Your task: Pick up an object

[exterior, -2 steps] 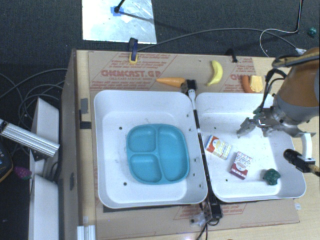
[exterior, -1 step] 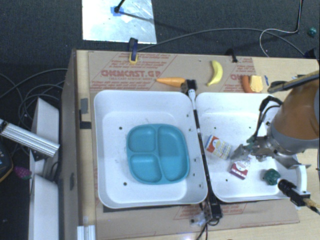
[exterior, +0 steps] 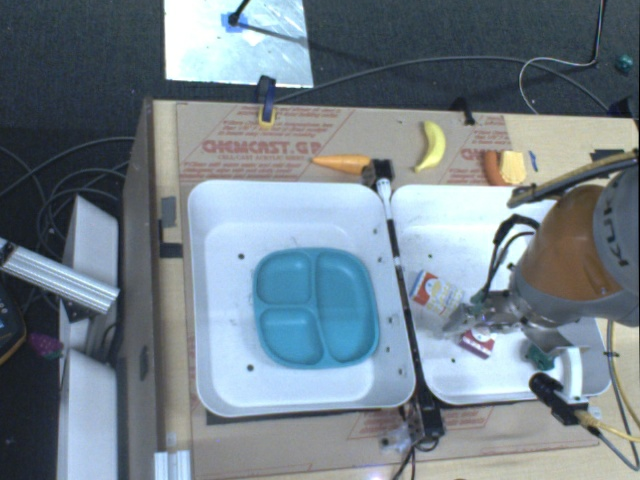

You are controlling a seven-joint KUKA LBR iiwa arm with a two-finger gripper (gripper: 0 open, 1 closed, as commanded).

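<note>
The right bin [exterior: 440, 218] holds a small white carton [exterior: 436, 293] with red and orange print, near the bin's left wall. A small red and white packet [exterior: 478, 344] lies just to its lower right. My gripper [exterior: 478, 318] reaches in from the right below the arm's orange band [exterior: 565, 253]. It hangs low over the bin floor, between the carton and the packet and very close to both. Nothing is visibly lifted off the floor.
The left bin [exterior: 230, 218] holds a blue divided plate [exterior: 316, 305]. Behind the bins, a carrot [exterior: 342, 164], a banana [exterior: 432, 146] and an orange item [exterior: 505, 167] lie on the cardboard. A black divider [exterior: 393, 258] runs between the bins.
</note>
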